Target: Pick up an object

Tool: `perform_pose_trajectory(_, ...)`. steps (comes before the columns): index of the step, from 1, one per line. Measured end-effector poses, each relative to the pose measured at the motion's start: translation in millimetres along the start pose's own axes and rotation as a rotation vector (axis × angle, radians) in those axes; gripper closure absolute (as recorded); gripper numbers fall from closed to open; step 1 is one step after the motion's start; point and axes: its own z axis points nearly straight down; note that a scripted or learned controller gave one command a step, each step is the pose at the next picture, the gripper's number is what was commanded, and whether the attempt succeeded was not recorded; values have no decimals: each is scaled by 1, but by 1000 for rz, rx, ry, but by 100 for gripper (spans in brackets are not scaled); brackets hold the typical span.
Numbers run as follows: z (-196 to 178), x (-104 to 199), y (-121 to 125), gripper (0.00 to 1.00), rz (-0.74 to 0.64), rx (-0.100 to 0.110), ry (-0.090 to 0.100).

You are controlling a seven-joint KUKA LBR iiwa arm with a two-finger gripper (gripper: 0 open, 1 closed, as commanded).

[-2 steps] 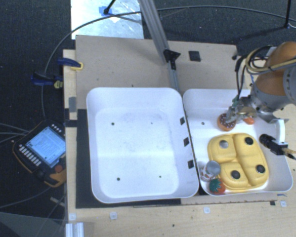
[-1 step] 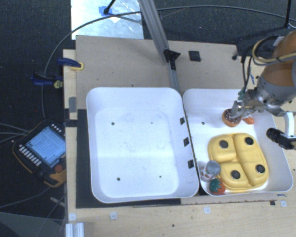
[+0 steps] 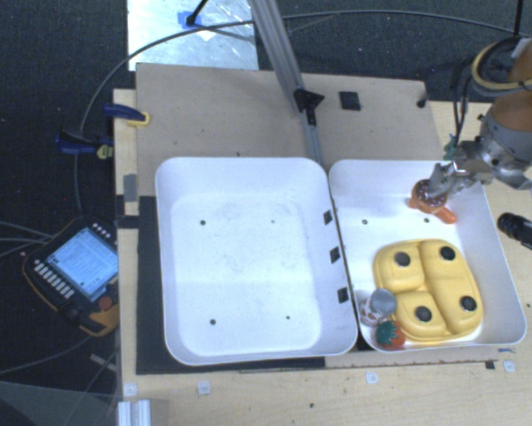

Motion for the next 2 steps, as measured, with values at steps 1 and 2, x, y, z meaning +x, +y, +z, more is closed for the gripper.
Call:
perform_pose_trajectory(1,3,56,-19,100,-1,7,2)
perform_pose_trajectory(2,-9,114,-35,100,-3,7,4)
